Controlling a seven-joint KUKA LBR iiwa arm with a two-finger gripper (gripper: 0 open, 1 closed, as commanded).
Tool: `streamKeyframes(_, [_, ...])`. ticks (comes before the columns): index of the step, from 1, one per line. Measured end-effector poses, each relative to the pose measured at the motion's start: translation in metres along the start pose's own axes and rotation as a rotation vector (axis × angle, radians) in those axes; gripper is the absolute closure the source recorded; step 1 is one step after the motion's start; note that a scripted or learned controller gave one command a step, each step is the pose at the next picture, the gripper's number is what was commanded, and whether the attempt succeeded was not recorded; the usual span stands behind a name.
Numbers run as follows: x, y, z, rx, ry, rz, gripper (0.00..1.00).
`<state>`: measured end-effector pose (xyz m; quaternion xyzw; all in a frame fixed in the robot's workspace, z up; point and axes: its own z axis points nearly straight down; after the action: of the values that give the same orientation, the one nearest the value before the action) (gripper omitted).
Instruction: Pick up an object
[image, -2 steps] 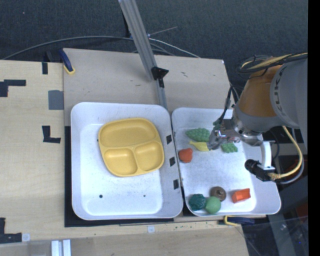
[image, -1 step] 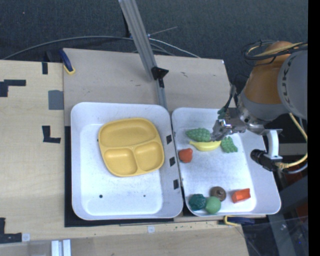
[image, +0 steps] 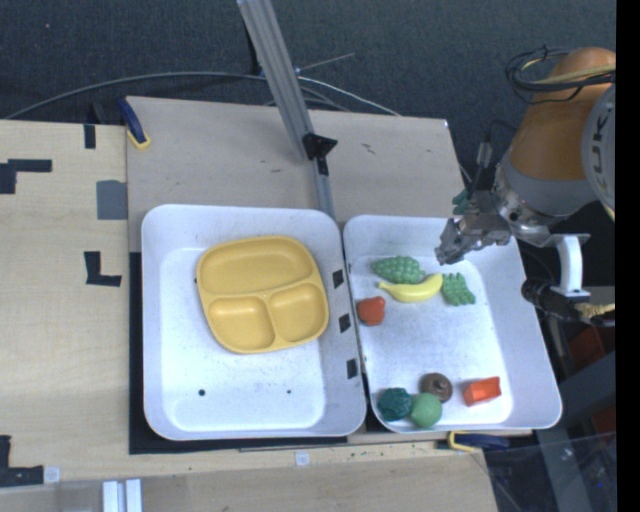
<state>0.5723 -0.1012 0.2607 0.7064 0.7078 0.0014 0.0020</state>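
A: Pincer (image: 452, 248) sits at the upper right of the frame, over the top of the right bin (image: 520, 330). Can't tell how wide it is or whether it grips anything; nothing visibly in it.

B: Nearest items?

A: Banana (image: 412, 290), green grapes (image: 398, 268) and a small green leafy piece (image: 458, 290), just below-left of it. Likely the target is one of those. A red piece (image: 371, 311) lies further left.

B: Rest?

A: Lower edge: dark green piece (image: 394, 403), green ball (image: 426, 410), brown piece (image: 435, 384), orange block (image: 483, 391). Yellow divided plate (image: 262, 293) fills the left bin (image: 165, 330), looks like the drop spot.

B: Arm?

A: Reaches in from the right, wrist angled down-left towards the tabletop (image: 230, 150).
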Motion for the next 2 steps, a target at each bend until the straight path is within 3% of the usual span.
streamKeyframes(2, [0.105, 0.006, 0.008, 0.006, 0.002, -0.005, 1.00])
